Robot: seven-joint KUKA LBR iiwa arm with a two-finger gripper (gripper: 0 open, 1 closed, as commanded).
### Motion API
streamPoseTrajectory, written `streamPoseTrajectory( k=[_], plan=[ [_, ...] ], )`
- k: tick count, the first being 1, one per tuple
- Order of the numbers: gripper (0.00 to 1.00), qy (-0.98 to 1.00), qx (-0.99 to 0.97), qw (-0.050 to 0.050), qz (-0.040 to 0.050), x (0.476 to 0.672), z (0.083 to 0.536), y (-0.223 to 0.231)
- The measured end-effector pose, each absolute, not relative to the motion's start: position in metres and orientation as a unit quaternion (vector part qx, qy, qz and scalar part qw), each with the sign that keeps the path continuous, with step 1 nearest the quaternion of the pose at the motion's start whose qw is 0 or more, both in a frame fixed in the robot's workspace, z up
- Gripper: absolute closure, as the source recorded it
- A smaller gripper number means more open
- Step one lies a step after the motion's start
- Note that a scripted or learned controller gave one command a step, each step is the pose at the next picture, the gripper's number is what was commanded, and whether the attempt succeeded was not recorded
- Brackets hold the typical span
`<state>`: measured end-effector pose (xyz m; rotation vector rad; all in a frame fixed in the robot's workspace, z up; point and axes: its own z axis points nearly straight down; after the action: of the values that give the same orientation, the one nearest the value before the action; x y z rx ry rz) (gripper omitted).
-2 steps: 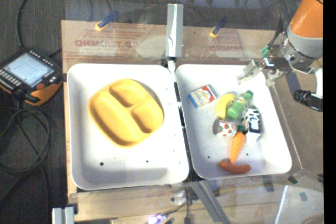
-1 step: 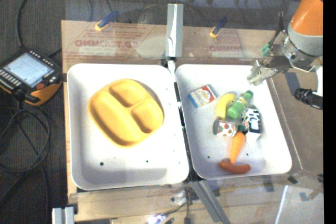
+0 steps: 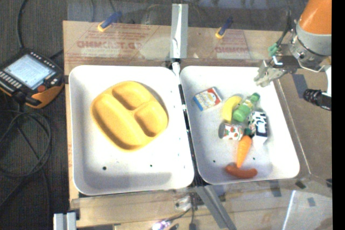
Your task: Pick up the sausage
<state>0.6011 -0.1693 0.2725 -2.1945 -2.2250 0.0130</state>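
Two bins lay below the gripper point(image 3: 265, 75), whose finger spread I could not tell, while the sausage point(image 3: 241, 172) rested well below-left of it, beside the carrot point(image 3: 243, 150).

Soft, even overhead light; slight blur.

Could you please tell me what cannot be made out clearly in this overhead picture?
- Grey metal hand, camera view: too small and blurred to judge its fingers.
- Small black-and-white carton: print too small; green plastic bottle overlaps it.
- Small red-and-white box: label unreadable.
- Red-brown toy sausage: plainly visible, untouched.
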Motion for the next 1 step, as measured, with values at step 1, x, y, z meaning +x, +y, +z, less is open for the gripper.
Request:
streamPoseTrajectory(
  k=[1],
  plan=[
    [1.0,-0.713,-0.701,0.011,0.0055,0.6023,0.2777,-0.1686]
  ],
)
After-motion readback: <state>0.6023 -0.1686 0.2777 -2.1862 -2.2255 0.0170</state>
